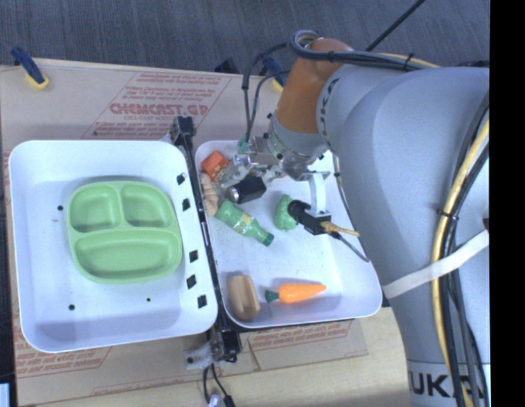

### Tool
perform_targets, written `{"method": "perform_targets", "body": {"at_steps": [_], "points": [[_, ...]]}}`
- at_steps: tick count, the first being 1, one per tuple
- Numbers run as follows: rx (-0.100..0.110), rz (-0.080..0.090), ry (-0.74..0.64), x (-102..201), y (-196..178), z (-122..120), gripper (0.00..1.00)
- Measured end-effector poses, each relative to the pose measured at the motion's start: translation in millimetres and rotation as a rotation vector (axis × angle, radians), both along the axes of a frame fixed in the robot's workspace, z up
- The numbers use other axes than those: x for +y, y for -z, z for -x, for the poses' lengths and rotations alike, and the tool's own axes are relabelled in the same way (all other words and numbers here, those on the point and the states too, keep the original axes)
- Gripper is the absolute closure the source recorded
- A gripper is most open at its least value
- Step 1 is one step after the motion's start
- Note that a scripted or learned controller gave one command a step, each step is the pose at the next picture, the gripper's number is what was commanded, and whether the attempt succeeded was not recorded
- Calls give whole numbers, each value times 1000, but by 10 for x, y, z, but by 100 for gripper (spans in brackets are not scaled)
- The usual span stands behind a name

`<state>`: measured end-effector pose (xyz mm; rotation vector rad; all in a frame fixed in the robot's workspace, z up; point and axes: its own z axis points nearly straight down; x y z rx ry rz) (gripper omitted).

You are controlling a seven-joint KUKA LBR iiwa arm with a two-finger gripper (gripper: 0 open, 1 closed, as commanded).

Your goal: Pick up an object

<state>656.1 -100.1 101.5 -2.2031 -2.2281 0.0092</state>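
Well to the left of the green bottle (pixel 242 222), my marker on this feed, I see the left bin (pixel 25 227) with a green divided plate (pixel 122 231) lying flat in it. The bottle itself lies tilted in the right bin (pixel 330 265), near that bin's left wall. Up and left of the bottle is an orange-red piece (pixel 213 163), and just left of the bottle a beige piece (pixel 212 195) lies along the wall. Below the bottle, near the front rim, is a tan loaf-shaped thing (pixel 242 296). The gripper (pixel 245 170) hangs just above the bottle, close to the orange-red piece. I cannot tell whether it is apart or together, and I see nothing held in it. Just right of the bottle is a small green lump (pixel 285 214). Down and right of the bottle lies a carrot (pixel 301 292). The grey arm (pixel 389 142) is farther right.
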Motion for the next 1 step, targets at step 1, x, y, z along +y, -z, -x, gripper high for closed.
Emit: {"method": "perform_targets", "body": {"at_steps": [1], "points": [[-7, 2, 44, 239, -913, 718, 100]]}}
